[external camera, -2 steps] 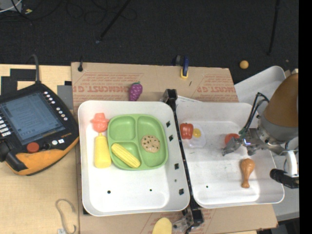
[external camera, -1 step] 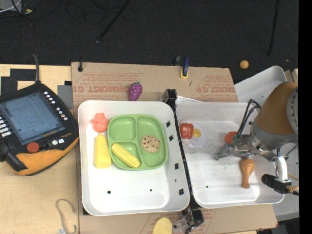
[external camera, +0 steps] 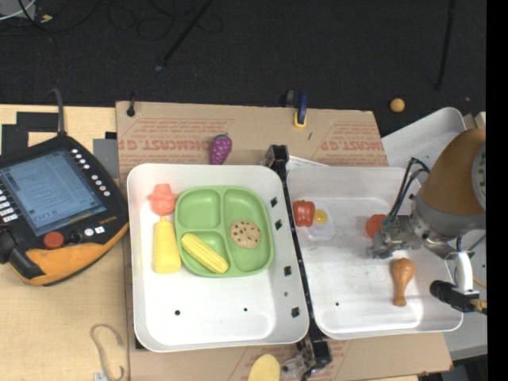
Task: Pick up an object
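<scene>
The gripper (external camera: 384, 243) is hanging low inside the right bin (external camera: 349, 308), toward that bin's right half; whether it is open or closed cannot be told from this angle, and nothing is showing in its grasp. A red object (external camera: 375, 225) is sitting just beside it, toward the bin's far wall, possibly touching. A drumstick (external camera: 402, 279) is lying near it on the bin's near side, apart. A red pepper (external camera: 303, 212) and a yellow piece (external camera: 321, 216) are resting against the bin's left wall, leaving bare white floor across the bin's middle and near-left corner.
</scene>
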`<state>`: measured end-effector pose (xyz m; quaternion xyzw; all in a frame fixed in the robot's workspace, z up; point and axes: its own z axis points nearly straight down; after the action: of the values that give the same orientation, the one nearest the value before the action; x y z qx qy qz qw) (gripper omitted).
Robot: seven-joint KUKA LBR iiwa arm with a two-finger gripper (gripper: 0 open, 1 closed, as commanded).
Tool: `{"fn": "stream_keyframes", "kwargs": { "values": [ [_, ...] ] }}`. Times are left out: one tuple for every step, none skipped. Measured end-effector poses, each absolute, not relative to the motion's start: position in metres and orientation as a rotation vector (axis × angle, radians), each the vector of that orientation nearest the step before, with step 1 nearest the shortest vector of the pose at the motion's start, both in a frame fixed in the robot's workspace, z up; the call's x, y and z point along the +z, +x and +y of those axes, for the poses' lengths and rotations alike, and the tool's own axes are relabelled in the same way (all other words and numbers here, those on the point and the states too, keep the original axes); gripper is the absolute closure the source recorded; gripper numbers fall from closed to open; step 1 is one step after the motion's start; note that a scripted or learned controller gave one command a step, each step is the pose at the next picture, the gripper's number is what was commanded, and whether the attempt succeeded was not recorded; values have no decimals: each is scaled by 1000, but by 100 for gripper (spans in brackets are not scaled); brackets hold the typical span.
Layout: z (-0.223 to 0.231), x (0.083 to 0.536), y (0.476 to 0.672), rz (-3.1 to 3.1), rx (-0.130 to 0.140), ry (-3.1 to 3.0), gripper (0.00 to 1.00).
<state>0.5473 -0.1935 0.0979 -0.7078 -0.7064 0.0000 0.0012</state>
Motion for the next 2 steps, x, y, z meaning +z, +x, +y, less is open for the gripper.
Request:
{"fn": "stream_keyframes", "kwargs": {
  "values": [
    [-202, 158, 552, -2222, -2, -2225, 100],
    [-194, 215, 554, -2223, -2, -2222, 100]
  ]
}}
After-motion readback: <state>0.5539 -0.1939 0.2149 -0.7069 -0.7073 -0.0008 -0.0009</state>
